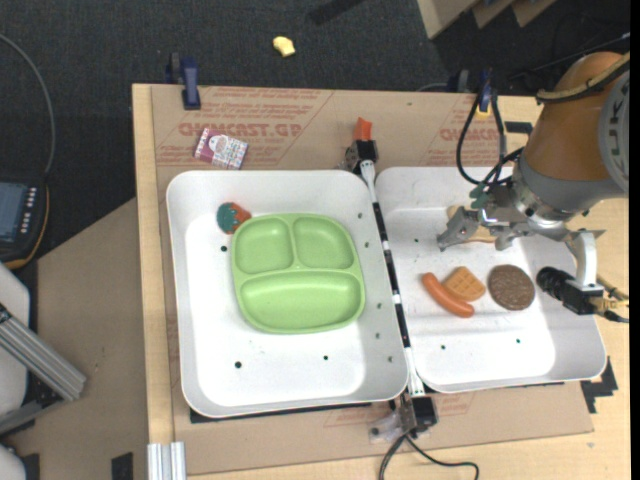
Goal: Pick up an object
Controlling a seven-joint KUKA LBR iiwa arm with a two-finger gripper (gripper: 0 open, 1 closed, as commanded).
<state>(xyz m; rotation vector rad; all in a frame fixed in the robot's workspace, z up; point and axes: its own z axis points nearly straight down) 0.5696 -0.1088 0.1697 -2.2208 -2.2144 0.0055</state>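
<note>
2 shallow white plastic bins sit side by side on a cardboard-covered bench (300, 118), the left bin (195, 268) and the right bin (570, 353) meeting along a seam with black clips. In the left bin lies a light green plastic plate with 3 compartments (297, 272), and a small round red-and-teal toy piece (233, 216) rests just beside its upper-left corner, touching or nearly touching the rim. In the right bin 3 toy foods lie close together near the middle: an orange-red sausage (447, 295) lying at a slant, a tan square waffle-like cracker (465, 284) touching the sausage's upper side, and a dark brown round patty (511, 287) just to the right of the cracker. The grey arm with its orange band (575, 118) reaches in from the right, and its 2-finger gripper (478, 228) hovers above the right bin's upper middle, just above the cracker and patty and apart from them. Its metal fingers look splayed apart with nothing between them. A small pink-and-white card (221, 148) lies on the bench above the left bin, and a yellow scrap (285, 45) lies on the dark floor beyond.
</note>
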